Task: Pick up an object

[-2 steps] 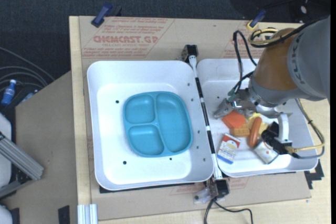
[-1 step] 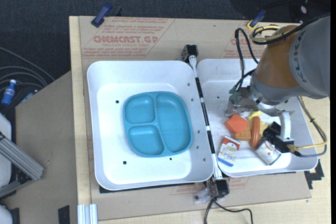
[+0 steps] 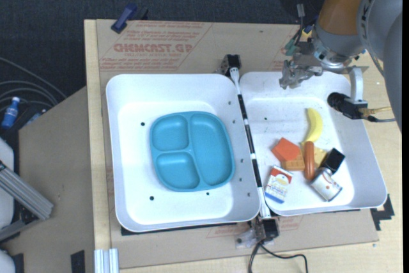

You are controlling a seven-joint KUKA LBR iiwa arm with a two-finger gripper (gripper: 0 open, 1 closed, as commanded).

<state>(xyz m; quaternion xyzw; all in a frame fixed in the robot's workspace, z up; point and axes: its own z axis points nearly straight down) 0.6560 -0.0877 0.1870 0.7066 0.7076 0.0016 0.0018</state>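
Note:
The right bin [image 3: 268, 99] holds several small items near its front: a yellow banana [image 3: 312, 125], an orange block [image 3: 287, 150], a reddish sausage [image 3: 309, 158], a small white carton [image 3: 278, 185] with red and blue print, and a white bottle [image 3: 327, 183] with a black cap. My gripper [image 3: 291, 78] hangs over the back left corner of that bin, well behind these items, with nothing visibly held. The grey arm with its orange band [image 3: 348, 3] comes in from the upper right.
The left bin [image 3: 128, 156] holds a blue divided plate [image 3: 191, 150]. A black clip [image 3: 231, 63] sits at the back where the two bins meet. A black fitting [image 3: 345, 105] juts over the right bin's back right rim. Cardboard [image 3: 153, 45] lies under both bins.

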